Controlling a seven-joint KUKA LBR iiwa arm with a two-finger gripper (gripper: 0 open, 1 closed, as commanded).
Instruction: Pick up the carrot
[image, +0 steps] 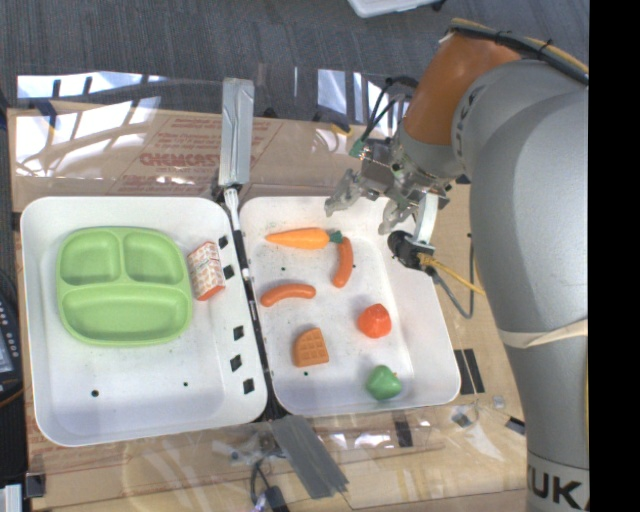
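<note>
The carrot (297, 238) lies untouched in the right bin (432, 345), and the hand (366, 205), fingers apart, hovers beside it, grasp not yet made.

1 fixed overhead camera looks down slantwise on both bins (40, 300).

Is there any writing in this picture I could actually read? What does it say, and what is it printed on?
"KU": large dark letters on the arm's grey base, cut off by the picture's edge.
Red print on the brown cardboard behind the bins: several lines, seen through glare and reversed, too blurred to read.
Red-and-white label on the small can in the left bin: too small to read.
</note>
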